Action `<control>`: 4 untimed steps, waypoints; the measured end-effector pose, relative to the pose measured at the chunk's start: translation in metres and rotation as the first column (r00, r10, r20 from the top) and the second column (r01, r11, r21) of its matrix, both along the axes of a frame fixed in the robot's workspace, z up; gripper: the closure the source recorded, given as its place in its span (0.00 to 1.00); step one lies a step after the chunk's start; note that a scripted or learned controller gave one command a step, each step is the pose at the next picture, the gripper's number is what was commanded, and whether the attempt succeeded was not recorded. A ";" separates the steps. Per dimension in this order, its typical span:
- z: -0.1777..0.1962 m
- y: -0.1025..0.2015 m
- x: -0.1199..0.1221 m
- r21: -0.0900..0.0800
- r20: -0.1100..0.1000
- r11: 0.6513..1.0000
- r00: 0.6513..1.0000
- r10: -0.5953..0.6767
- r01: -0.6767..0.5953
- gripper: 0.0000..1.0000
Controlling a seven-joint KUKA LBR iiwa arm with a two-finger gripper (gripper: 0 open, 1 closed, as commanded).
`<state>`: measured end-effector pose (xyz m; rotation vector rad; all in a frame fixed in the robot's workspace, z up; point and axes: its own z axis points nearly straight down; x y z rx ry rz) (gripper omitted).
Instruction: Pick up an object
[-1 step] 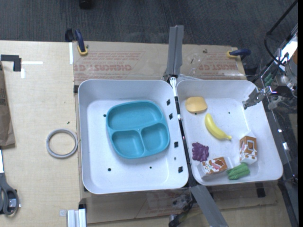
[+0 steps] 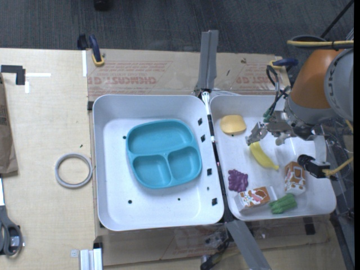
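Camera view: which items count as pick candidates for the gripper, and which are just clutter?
Pick candidates, all in the right bin:
- banana, nearest the gripper
- yellow round piece
- purple grapes
- two small cartons
- green vegetable

Lying about:
- blue divided tray in the left bin
- tape ring
- scissors

I see a yellow banana lying diagonal mid right bin, a yellow rounded piece at top left, purple grapes below, a small carton on its side and a green veg at the front edge, a printed box tilted.
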<state>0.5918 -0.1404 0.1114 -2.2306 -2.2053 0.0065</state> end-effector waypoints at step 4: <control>0.078 0.069 0.020 -0.004 0.002 0.944 0.944 -0.330 0.330 1.00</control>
